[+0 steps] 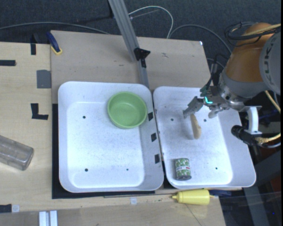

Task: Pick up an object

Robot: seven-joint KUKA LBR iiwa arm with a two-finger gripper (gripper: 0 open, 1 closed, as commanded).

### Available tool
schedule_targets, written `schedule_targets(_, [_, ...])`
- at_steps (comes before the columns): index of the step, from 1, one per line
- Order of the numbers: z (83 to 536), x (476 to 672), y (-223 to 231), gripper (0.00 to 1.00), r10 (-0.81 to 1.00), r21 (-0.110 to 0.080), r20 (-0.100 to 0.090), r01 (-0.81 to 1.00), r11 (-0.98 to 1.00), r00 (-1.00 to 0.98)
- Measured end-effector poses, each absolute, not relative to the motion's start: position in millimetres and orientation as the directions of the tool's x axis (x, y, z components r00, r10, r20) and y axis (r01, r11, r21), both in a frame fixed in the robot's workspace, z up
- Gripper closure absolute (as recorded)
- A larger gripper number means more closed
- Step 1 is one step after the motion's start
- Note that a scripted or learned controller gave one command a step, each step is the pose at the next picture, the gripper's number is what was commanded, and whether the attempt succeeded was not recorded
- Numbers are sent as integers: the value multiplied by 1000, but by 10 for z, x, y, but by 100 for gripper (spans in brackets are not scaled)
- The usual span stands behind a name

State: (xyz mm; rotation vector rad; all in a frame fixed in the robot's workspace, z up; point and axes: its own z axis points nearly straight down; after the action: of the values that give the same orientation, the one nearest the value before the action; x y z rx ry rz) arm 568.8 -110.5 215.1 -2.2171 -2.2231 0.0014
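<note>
gripper: hovering over the right bin, fingers spread, pinching nothing
stick: lying just below the gripper, long axis running away from it
can: sitting farther below

Even, soft overhead light, faint shadows, mild glare on the white bins, slightly blurry overall
</note>
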Motion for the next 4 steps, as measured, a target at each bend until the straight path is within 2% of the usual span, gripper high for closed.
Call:
schedule_targets(1, [2154,5690,-1107,0,1000,-1,0,1000,3,-3])
schedule_targets(3, [908,5684,-1123,0,1000,-8,0,1000,1,-1])
schedule_targets(4, [896,5687,-1118,0,1000,-1,0,1000,2,-2])
